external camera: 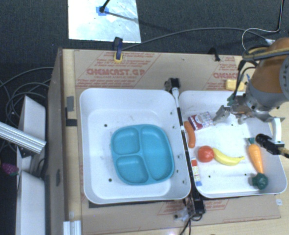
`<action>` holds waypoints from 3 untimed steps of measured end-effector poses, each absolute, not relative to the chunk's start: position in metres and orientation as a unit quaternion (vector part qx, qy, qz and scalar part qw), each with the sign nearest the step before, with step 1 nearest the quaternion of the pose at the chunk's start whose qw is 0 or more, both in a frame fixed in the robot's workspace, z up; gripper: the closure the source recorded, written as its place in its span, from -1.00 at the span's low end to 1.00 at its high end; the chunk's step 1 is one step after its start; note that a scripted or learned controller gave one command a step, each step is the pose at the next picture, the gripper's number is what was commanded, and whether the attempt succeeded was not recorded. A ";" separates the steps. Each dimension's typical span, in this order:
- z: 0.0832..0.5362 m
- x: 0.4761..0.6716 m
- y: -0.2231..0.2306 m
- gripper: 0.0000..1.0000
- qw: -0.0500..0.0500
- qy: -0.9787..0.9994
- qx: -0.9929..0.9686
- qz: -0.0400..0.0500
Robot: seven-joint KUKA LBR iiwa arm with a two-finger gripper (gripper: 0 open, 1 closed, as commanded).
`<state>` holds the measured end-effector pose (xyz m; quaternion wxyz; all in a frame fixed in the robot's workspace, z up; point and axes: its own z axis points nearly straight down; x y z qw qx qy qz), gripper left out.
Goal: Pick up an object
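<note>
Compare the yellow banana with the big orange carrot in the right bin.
The curved yellow toy banana lies crosswise, touching the red tomato; the straight orange toy carrot lies lengthwise, nearer the bin's right wall. The banana is plain yellow; the carrot ends in a dark green top. Both lie flat in the right white bin, apart from the hand.

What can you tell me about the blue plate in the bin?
The blue plate is a light blue tray with rounded corners, and it looks like smooth plastic. Raised ridges split it into three sections: one long section on its right side and two smaller ones on its left. It lies flat, slightly turned, on the floor of the left white bin, near the middle and toward the front. It touches just the bin floor.
</note>
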<state>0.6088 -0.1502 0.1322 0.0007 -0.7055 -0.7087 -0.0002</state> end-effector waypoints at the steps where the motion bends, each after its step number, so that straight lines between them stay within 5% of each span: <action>1: 0.143 0.618 -0.208 -1.00 -0.002 -0.707 -0.707 0.000; 2: 0.137 0.661 -0.153 -1.00 -0.002 -0.709 -0.705 -0.001; 3: 0.084 0.607 -0.208 -1.00 0.000 -0.707 -0.707 0.001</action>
